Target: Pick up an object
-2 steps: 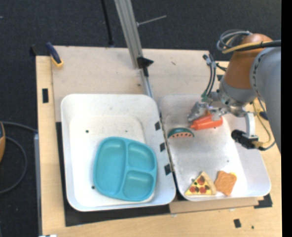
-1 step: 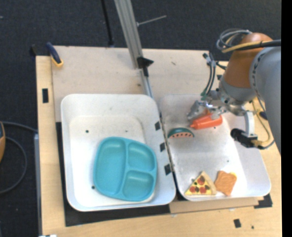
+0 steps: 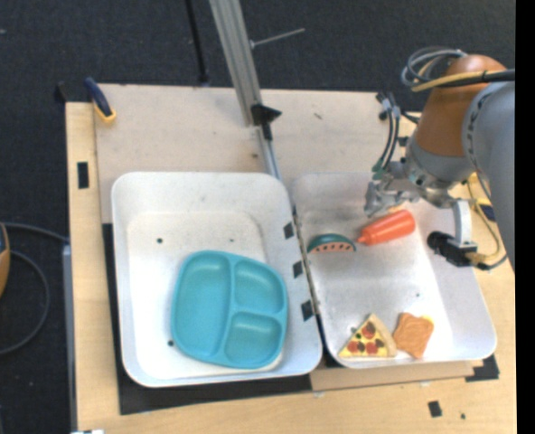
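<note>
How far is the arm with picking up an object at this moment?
Done: the gripper has reached the right bin, directly above the orange carrot. In hand: I see nothing clearly gripped. Left: grasp and lift; the carrot lies on the bin floor.

place: robot lab | evidence: wooden bench (image 3: 177, 134); aluminium mast (image 3: 236, 48); loose cables (image 3: 23, 269); dark carpet (image 3: 69, 25)

No readable text

No lettering, label, brand, number or sign could be read on any surface at this resolution.
</note>
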Motion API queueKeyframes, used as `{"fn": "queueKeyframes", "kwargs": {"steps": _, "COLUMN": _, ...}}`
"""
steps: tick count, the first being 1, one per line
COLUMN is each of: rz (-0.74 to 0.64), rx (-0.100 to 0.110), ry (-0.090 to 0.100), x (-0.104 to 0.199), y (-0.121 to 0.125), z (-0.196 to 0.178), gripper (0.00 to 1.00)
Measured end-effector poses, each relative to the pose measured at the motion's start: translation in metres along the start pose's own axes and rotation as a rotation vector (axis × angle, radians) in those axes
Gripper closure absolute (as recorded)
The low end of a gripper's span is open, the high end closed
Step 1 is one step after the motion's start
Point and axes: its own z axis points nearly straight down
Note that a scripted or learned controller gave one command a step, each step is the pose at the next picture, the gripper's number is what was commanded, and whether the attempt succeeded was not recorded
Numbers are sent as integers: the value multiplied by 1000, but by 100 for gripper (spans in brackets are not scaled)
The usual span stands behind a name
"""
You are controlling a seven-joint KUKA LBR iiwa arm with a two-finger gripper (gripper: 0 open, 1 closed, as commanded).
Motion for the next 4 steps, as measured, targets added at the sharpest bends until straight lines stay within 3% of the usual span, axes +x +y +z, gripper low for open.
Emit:
{"fn": "queueKeyframes", "kwargs": {"steps": 1, "rz": -1, "rx": 22, "ry": 8, "x": -6, "y": 10, "z": -60, "gripper": 100}}
{"fn": "queueKeyframes", "kwargs": {"steps": 3, "rz": -2, "rx": 23, "ry": 9, "x": -2, "y": 16, "z": -141, "gripper": 100}}
{"fn": "queueKeyframes", "kwargs": {"steps": 4, "rz": -4, "rx": 28, "ry": 10, "x": 50, "y": 7, "z": -144, "gripper": 100}}
